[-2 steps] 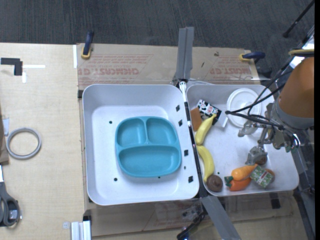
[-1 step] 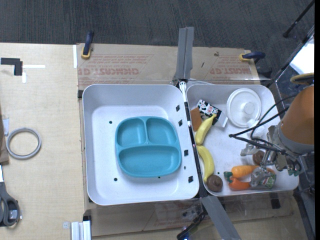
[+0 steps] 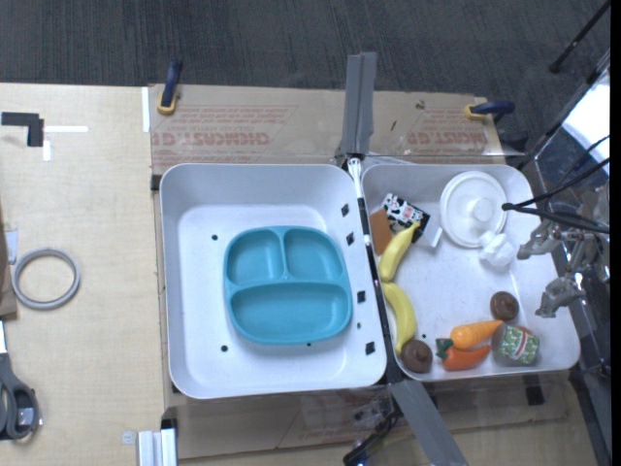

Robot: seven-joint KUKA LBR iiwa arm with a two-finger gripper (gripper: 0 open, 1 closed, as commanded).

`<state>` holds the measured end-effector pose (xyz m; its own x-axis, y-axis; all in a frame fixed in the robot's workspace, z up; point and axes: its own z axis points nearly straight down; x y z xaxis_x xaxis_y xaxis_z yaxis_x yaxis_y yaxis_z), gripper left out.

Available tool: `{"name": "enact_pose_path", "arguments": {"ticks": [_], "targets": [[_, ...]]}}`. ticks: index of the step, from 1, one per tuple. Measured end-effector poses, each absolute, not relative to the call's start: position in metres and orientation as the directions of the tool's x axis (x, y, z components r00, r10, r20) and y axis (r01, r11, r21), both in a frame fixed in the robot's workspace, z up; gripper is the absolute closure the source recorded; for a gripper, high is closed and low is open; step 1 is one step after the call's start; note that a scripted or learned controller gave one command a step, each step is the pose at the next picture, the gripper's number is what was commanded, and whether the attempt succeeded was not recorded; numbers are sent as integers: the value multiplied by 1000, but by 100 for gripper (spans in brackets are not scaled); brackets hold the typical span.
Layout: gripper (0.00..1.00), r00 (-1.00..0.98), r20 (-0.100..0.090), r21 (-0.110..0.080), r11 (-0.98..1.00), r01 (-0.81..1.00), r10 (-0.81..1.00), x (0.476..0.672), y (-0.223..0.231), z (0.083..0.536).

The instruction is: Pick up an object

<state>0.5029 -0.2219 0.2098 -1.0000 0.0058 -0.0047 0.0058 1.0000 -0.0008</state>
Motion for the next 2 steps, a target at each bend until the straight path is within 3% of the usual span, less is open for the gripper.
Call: {"name": "enact_pose_path", "arguments": {"ticks": [1,2], "targets": [[0,-998,-30,-4,999,50,50,491,-215,118],[0,-996,-25,-3,996,87,87,505,-220,99]]}}
